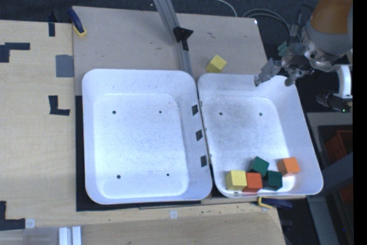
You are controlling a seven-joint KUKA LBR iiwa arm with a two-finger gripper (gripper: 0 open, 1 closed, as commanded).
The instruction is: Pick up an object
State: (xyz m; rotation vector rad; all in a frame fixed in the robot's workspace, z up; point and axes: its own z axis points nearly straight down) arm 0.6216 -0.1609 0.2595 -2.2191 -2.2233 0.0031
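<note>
Fingers [276, 73] look spread and hold nothing, hovering at the right bin's [304, 123] upper rim; my blocks [259, 174] at lower right wait untouched, so picking remains.

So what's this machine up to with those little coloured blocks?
A robot arm is meant to pick up a block. Its pincer hangs open above the far rim of the right bin with nothing between its fingers. Five blocks are bunched in that bin's near corner; one yellow block lies on the bench outside the bins.
</note>
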